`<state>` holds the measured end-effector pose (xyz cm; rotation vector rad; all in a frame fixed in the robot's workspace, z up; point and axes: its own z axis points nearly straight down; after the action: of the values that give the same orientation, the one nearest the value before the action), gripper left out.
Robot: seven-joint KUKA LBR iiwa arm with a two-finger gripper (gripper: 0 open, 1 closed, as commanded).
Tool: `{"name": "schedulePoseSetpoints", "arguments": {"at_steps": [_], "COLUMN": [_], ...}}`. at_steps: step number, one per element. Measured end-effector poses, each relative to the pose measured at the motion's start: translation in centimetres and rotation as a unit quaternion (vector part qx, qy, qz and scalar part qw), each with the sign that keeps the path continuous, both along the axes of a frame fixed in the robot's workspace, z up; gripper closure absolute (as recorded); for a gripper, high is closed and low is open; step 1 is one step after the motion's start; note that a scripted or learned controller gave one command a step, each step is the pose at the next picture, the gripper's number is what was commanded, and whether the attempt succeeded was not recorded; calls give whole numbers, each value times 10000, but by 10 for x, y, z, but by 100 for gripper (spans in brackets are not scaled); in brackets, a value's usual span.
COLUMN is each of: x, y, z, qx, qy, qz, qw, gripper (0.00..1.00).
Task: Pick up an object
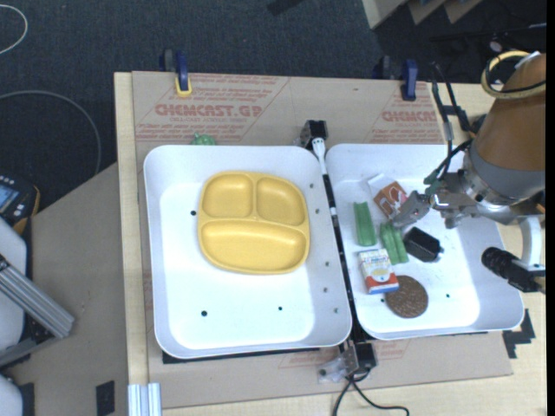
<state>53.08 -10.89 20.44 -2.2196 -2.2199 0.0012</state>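
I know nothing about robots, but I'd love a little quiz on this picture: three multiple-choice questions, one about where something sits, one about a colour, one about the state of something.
1. Where does the divided plate lie?
A. left bin
B. right bin
C. bare bench

2. What colour is the plate?
A. blue
B. yellow
C. red

3. How does the round brown disc lie?
A. flat on the bin floor
B. inside the plate
C. lifted between the fingers

Answers:
1 A: the plate rests in the left bin.
2 B: it is yellow all over.
3 A: the disc lies flat in the right bin, apart from the gripper.
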Motion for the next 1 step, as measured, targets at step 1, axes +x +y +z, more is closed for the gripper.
{"name": "schedulePoseSetpoints", "arguments": {"at_steps": [1], "x": [1], "y": [0], "z": [11], "qx": [-4], "qy": [-15], "qz": [2], "qw": [10000], "gripper": [100]}}
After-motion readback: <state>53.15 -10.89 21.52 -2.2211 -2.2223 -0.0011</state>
